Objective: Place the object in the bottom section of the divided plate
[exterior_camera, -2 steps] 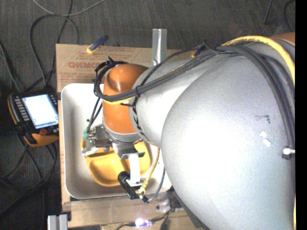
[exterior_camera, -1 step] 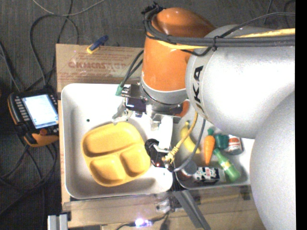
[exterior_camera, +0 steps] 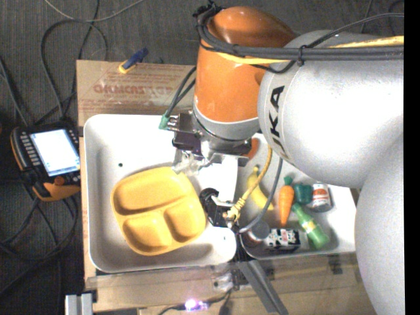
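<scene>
The yellow divided plate (exterior_camera: 159, 215) lay in the left white bin (exterior_camera: 98, 176). The gripper (exterior_camera: 190, 161) hung over the plate's upper right rim, its state impossible to tell beneath the wrist. In the right bin (exterior_camera: 331, 238) lay a carrot (exterior_camera: 285, 203), a green bottle (exterior_camera: 312, 231) and a small can (exterior_camera: 319, 196), well apart from the plate.

Glossy yellow plastic plate (exterior_camera: 159, 212), smooth white bin (exterior_camera: 98, 176)
</scene>
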Controlling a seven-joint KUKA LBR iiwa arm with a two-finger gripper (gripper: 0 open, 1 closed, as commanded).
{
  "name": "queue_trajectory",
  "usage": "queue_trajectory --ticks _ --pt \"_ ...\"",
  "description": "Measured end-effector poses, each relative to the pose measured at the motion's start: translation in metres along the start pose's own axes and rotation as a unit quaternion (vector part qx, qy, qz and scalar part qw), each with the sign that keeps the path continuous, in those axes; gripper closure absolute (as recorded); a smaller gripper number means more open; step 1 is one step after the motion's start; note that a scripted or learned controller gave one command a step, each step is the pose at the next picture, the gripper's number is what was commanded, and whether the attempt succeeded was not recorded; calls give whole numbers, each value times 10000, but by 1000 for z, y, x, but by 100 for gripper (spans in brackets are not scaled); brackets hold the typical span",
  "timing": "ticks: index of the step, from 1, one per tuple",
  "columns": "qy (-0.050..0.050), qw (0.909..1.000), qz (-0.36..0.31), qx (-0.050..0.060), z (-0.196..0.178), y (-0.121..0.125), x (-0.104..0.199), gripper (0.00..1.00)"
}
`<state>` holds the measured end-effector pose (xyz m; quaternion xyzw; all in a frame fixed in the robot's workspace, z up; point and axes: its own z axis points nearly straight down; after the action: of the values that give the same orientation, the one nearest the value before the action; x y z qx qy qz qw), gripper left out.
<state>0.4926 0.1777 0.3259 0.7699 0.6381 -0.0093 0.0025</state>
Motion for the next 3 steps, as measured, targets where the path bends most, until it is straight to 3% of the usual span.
queue_trajectory --ticks 1,2,3 --pt "61 9815 -1915 -7 127 -3 -31 100" --pt "78 9713 -2377 -64 225 -2 -13 100" --pt "43 9411 -3377 -131 229 3 -11 100"
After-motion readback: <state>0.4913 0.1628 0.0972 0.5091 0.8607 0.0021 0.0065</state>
